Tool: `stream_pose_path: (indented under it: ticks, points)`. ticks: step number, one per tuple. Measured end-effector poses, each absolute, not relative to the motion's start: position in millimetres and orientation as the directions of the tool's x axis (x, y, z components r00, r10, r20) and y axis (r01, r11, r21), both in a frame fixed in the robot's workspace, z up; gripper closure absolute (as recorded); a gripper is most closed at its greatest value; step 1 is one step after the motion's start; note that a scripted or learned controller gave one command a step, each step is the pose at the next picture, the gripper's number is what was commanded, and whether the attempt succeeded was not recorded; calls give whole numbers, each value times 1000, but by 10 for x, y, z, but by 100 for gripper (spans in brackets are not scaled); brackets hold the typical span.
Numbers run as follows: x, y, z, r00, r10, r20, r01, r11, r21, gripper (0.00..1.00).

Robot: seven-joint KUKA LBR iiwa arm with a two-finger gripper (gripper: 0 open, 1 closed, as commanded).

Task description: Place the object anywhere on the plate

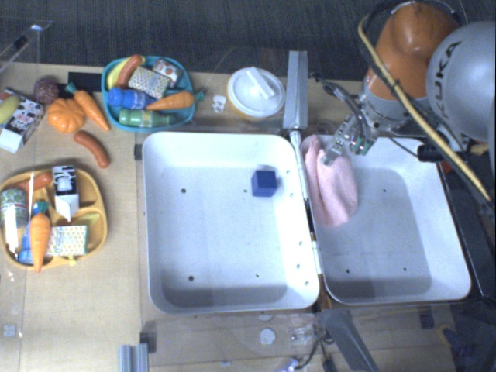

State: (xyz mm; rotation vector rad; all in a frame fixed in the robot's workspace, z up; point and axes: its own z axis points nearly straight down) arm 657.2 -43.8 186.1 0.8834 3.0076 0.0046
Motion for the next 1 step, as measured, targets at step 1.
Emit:
stream_pose_path:
  ticks: [1]
  points:
    - [6591,-420,2261,-844,537,-6,537,844,5,100]
